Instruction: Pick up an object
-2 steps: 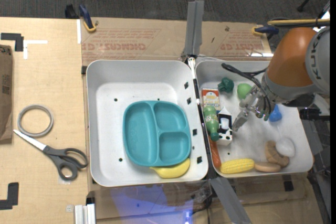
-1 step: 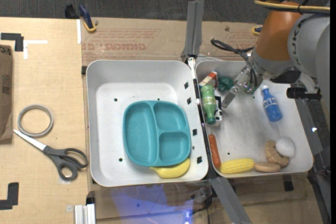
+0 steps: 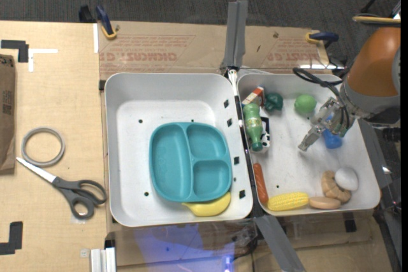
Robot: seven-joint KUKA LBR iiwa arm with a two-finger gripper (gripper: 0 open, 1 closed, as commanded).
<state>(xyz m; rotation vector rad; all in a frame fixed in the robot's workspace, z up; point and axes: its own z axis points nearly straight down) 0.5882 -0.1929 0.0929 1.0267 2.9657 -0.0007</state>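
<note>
Overhead, camera view. My arm [image 3: 377, 67] comes in from the right, orange band above the wrist, and my gripper [image 3: 319, 127] hangs over the right bin [image 3: 366, 200], toward its upper right part. One finger [image 3: 310, 137] slants down and left, its tip over bare bin floor. A blue object [image 3: 333, 138] sits just beside my fingers, to their right; I cannot tell whether it touches them or lies between them. Whether my fingers are spread or closed I cannot tell from this angle.

Right bin contents: green ball [image 3: 305, 104] near the back, just left of my gripper. Dark green lump [image 3: 273, 102] beside it, further left. Green bottle [image 3: 253, 126] lies along the left wall, a red-and-white packet [image 3: 254, 96] at its top end. Red-orange stick [image 3: 260, 181] along the same wall, lower down. Yellow corn cob [image 3: 288, 202] at the front edge. White egg-like piece [image 3: 346, 178] and tan bread-like pieces [image 3: 329, 191] cluster in the front right corner.

Left bin [image 3: 121, 137]: teal divided tray [image 3: 190, 161] in the middle, tilted slightly. Yellow banana [image 3: 208, 206] peeks out from beneath its front edge.

Bench to the left: scissors [image 3: 67, 185] with grey handles, a tape roll [image 3: 43, 146] just above them. Blue clamps [image 3: 104, 20] on the cardboard behind the bins.
</note>
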